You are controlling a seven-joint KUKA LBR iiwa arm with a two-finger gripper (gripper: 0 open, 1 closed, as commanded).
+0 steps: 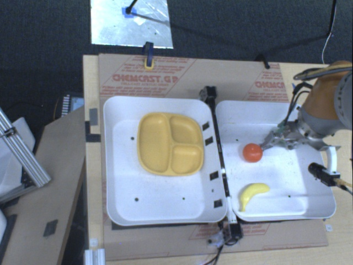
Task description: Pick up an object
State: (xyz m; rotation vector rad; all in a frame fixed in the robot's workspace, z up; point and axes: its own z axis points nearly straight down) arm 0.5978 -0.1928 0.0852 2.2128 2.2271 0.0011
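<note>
From the overhead camera, the gripper (pixel 271 142) sits low in the right bin (pixel 317 203), pointing left. The red ball (pixel 252 152) is just beside its tip, a touch left and lower, so that looks like the target. The banana (pixel 252 194) lies further down. Honestly can't tell how the gripper is set.

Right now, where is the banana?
The banana lies in the right bin, near its front-left corner, below the red ball.
</note>
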